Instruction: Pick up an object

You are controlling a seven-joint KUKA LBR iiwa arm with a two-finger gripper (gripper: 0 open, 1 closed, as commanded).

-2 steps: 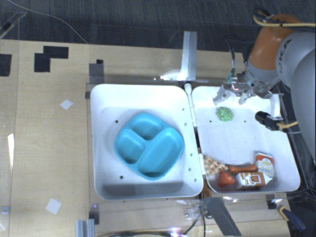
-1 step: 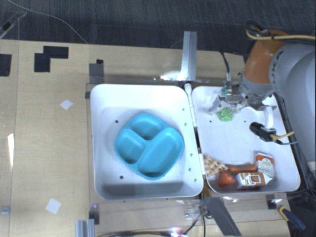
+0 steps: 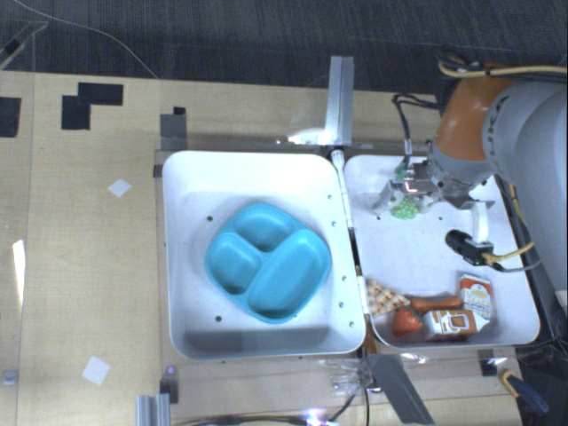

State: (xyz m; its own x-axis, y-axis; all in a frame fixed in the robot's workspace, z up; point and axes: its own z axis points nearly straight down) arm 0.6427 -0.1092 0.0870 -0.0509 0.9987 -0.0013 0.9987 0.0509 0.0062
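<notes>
A small green object (image 3: 406, 209) is being shown in the right bin (image 3: 426, 264), toward its far left corner and near the wall shared with the left bin (image 3: 191, 202). It is being overhung by the gripper (image 3: 409, 187), whose metal end is being seen just at the object's upper edge. Whether the object is being touched or gripped cannot be told. Whether the pincer is being held wide or narrow cannot be told either, since its end is being blurred into a small bright cluster. The gripper is being carried by the grey arm (image 3: 528, 140), with the orange band (image 3: 461, 122) being shown above the wrist at the view's right.

Along the right bin's near edge, well apart from the green object, a cluster of things is being shown. A waffle-patterned piece (image 3: 380, 297) is being seen at the near left corner, with a red rounded item (image 3: 406, 322) just beside it. A brownish sausage-like item (image 3: 435, 303) is lying next to these. An orange-and-white carton (image 3: 454, 325) and a second small carton (image 3: 477, 295) are being seen toward the right.

The left bin is being occupied by a blue divided plate (image 3: 266, 260) with three compartments, lying near its middle. Both bins are being borne by a pale wooden bench (image 3: 80, 238).
</notes>
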